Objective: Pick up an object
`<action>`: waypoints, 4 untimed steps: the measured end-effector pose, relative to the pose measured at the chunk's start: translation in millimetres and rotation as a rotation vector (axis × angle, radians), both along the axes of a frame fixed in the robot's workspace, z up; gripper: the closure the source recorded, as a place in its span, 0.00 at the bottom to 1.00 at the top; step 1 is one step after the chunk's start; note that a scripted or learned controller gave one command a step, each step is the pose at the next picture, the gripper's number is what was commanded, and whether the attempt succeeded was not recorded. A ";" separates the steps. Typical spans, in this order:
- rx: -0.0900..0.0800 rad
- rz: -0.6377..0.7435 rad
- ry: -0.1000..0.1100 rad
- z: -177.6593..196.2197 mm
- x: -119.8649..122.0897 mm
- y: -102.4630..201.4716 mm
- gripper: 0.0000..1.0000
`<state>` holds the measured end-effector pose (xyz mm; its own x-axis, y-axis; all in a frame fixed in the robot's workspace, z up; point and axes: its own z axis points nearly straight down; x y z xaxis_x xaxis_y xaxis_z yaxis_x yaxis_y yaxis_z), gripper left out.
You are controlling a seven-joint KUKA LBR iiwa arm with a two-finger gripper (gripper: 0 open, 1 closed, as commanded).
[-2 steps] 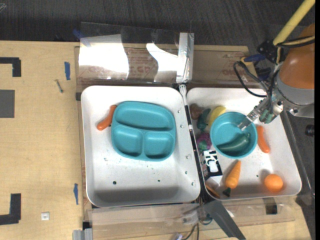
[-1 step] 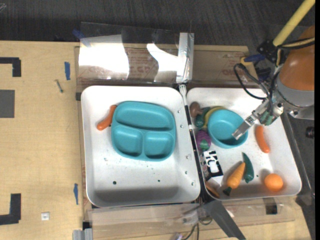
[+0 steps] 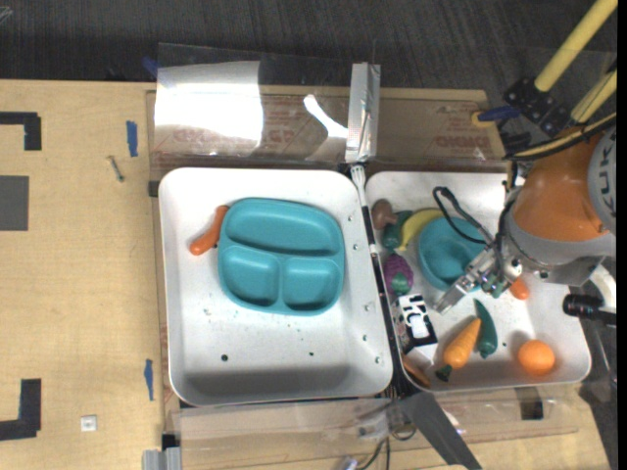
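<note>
The gripper hangs over the right bin, below the orange band of the arm. It is at the lower right edge of a teal bowl. Just below it lie a green pepper and an orange carrot. An orange ball rests in the bin's front right corner. A yellow piece, a purple piece, a brown piece and a black-and-white item lie along the bin's left side. Nothing shows in the gripper.
The left bin holds a teal divided plate with a small orange piece at its left. A black cable loops over the right bin's back. Yellow poles stand at the top right.
</note>
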<state>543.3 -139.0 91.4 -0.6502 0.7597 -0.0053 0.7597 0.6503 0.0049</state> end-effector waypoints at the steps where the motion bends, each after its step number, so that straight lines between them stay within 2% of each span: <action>1: -0.003 -0.178 -0.011 -1.7 -29.7 28.8 0.00; 2: 0.001 -0.158 0.005 12.0 23.2 -10.0 0.00; 3: -0.002 -0.030 -0.006 -0.6 45.6 14.1 0.00; 4: -0.002 -0.319 -0.012 -1.0 43.7 33.8 0.00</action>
